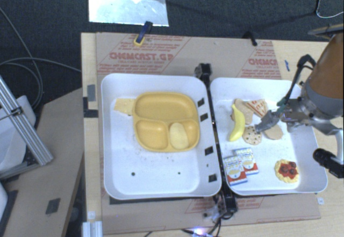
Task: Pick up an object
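In the right bin [309, 179] lie a yellow banana [237, 122], a chocolate-chip cookie [251, 135], a tan toast slice with red stripes [256, 106], a brownish flat piece [274, 133], two small cartons [240, 165] and a small pizza with red topping [287, 170]. My gripper [263, 123] reaches in from the right and hovers low over the cookie's right edge, between the toast and the brownish piece. I see nothing lifted by it.
The left bin [115, 177] bears a yellow divided plate [164, 108] with a pale oval item [179, 135] in its lower right compartment and a pale slice [124, 106] at its left. A black divider clip strip [209, 123] runs between the bins.
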You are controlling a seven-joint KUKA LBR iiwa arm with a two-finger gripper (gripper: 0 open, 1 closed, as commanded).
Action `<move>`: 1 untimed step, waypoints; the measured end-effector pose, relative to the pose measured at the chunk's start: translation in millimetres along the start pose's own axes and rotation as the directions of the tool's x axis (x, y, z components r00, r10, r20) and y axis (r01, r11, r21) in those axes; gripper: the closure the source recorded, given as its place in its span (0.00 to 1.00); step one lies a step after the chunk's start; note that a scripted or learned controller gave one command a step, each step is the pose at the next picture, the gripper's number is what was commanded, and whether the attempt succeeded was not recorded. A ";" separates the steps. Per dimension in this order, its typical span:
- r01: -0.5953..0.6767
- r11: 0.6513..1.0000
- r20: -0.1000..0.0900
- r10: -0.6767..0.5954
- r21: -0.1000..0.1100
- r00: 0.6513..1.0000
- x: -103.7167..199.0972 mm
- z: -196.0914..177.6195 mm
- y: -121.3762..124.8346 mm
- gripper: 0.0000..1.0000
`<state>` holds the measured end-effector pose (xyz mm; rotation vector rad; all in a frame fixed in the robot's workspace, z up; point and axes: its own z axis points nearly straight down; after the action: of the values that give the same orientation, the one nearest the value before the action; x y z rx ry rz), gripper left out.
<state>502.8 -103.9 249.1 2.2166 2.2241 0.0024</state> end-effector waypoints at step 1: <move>0.006 1.000 -0.002 -0.006 0.002 1.000 49.4 68.7 64.1 0.00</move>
<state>566.9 -54.3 180.5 2.2118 2.2331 0.0022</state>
